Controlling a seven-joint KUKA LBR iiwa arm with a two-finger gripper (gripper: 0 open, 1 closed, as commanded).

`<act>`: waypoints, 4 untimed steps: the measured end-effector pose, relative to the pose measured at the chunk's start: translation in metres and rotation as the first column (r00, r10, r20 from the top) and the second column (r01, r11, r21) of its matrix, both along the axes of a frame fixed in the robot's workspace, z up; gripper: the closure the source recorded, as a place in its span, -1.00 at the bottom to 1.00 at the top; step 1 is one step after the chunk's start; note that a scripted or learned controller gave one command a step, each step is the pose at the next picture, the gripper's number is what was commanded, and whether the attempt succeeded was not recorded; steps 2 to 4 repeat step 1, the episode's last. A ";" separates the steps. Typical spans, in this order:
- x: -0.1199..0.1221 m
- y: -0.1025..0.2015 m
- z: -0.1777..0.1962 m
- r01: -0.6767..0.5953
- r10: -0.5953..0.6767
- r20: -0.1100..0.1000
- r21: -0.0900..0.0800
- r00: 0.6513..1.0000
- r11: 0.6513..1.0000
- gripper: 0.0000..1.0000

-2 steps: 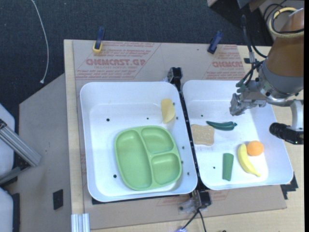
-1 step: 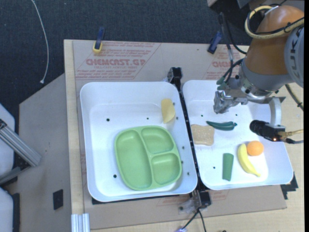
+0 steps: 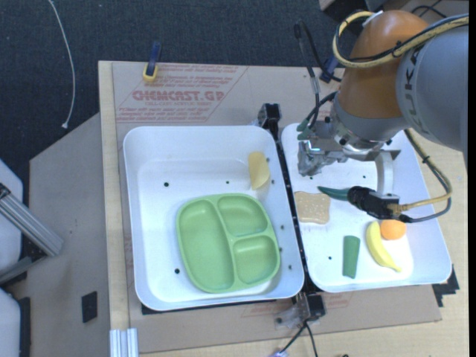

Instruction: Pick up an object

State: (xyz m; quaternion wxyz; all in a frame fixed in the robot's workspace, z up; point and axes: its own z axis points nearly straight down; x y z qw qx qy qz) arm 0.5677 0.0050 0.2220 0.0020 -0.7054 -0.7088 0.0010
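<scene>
In the right bin (image 3: 439,262), nearest, a green block (image 3: 350,256), a banana (image 3: 381,247) and an orange (image 3: 393,230) are lying, then a bread slice (image 3: 313,207). Farther, the gripper (image 3: 311,162) is hanging over the bin's back, perhaps choosing; its state I cannot tell.

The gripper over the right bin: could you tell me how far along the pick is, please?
Done: the gripper sits low over the right bin, near the top left corner. In hand: nothing shows between its fingers. Left: grasping and lifting an object; the bread slice, green block, banana and orange all lie in that bin, and the green tray in the left bin.
</scene>
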 end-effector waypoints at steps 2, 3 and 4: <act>0.012 0.052 -0.008 -0.001 0.001 0.005 0.000 1.000 1.000 1.00; 0.012 0.052 -0.008 -0.001 0.001 0.005 0.000 1.000 1.000 1.00; 0.012 0.052 -0.008 -0.001 0.001 0.005 0.000 1.000 1.000 1.00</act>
